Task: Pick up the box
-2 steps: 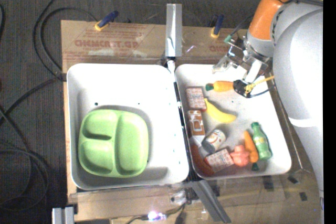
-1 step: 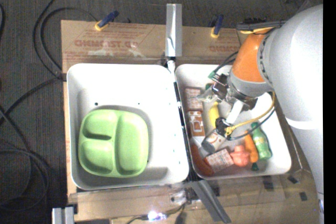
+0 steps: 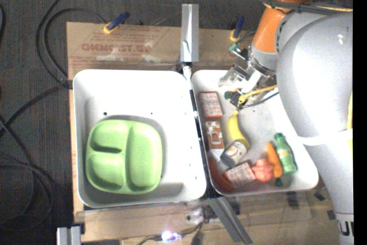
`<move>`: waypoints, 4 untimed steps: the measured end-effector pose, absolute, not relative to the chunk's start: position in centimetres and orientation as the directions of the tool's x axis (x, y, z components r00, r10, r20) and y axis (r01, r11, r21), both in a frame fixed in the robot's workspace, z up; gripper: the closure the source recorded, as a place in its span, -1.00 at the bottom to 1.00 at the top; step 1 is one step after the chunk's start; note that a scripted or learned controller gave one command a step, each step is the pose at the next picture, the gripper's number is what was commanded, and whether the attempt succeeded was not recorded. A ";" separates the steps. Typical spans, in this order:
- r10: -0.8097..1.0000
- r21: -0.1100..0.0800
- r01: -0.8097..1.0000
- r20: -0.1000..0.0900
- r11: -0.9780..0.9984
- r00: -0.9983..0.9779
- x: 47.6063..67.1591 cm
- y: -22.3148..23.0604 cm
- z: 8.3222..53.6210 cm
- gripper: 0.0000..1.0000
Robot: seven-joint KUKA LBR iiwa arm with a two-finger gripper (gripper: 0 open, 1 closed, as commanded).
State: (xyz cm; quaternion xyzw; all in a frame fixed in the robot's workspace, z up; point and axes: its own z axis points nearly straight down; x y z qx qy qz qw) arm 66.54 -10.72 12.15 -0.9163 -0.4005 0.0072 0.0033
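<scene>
claw [image 3: 236,89]: finger state unclear, hovering at 12 o'clock of right bin [image 3: 309,181] | target: box [image 3: 210,104], just beside at 9 o'clock | risk: banana [image 3: 235,127] and second box [image 3: 214,136] crowd it, so fingers may snag a neighbour or slip

Both white bins [image 3: 137,80] look like smooth, slightly glossy plastic, same as the green tray [image 3: 125,156]. Under them the board [image 3: 123,46] looks like matt cardboard, and the box [image 3: 210,105] is probably printed card.
</scene>
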 end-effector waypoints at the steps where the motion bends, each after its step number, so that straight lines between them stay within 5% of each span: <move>1: 0.549 0.012 0.549 0.006 -0.836 0.836 59.1 -10.2 9.1 -1.00; 2: 0.432 0.002 0.432 -0.005 -0.902 0.902 65.0 -11.7 26.5 -1.00; 3: 0.508 -0.003 0.508 -0.006 -0.861 0.861 64.5 -9.4 11.6 -1.00; 4: 0.508 -0.001 0.508 -0.007 -0.862 0.862 64.6 -9.5 11.7 -1.00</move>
